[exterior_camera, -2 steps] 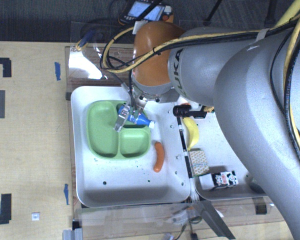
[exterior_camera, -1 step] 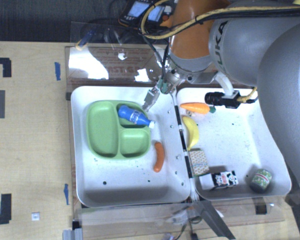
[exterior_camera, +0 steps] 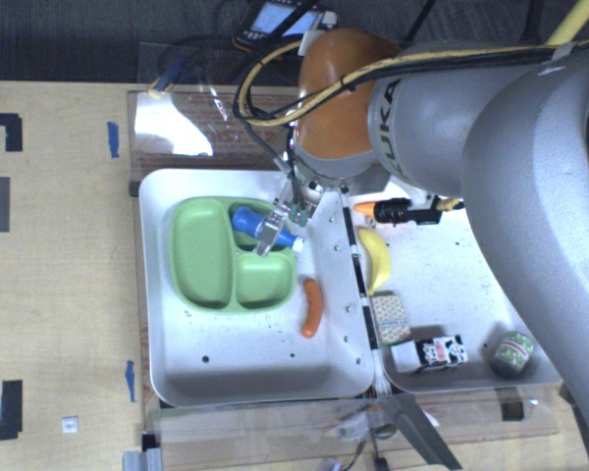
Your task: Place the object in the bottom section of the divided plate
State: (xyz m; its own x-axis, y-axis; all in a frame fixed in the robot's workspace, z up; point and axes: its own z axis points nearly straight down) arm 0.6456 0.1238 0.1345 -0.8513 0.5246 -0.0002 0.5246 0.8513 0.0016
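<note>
A green divided plate lies in the left bin. It has a long section on the left and two smaller ones on the right. A blue object sits at the plate's upper right section. My gripper is right over the blue object's right end, touching or nearly touching it, and hides part of it. The lower right section holds nothing.
An orange sausage-shaped thing lies on the left bin's floor just right of the plate. The right bin holds a banana, a patterned packet, a black-and-white carton and a green round thing. The arm covers the bins' upper right.
</note>
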